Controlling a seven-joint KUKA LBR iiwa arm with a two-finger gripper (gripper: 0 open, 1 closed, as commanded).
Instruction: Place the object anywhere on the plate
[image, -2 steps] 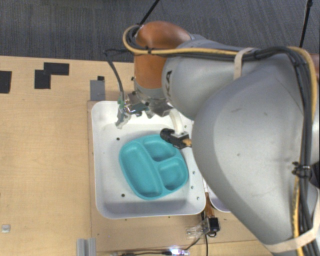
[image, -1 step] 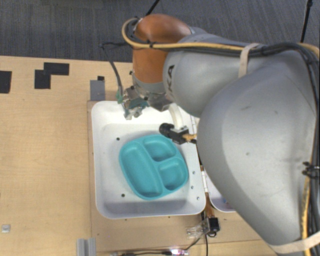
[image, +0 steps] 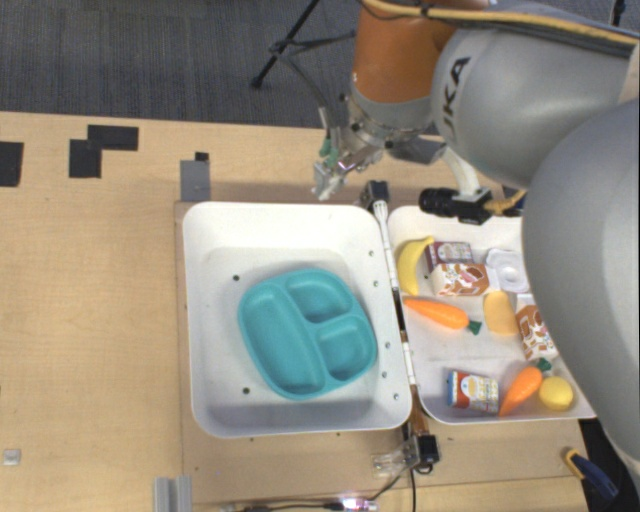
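Note:
A teal divided plate (image: 305, 330) lies in the middle of the left white bin (image: 215, 300), with nothing on it. My gripper (image: 330, 178) hangs over the far rim of that bin, near the divide between the two bins and well beyond the plate. I see nothing held under it. The right bin (image: 432, 400) holds toy food: a banana (image: 411, 266), a brown-and-white carton (image: 456, 271), an orange carrot (image: 438, 313) and a pale yellow piece (image: 500, 312).
Nearer the front of the right bin lie a second small carton (image: 472, 390), another carrot (image: 520, 388) and a lemon (image: 556, 393). The big grey arm covers that bin's right side. A grey bracket (image: 195, 180) stands behind the left bin.

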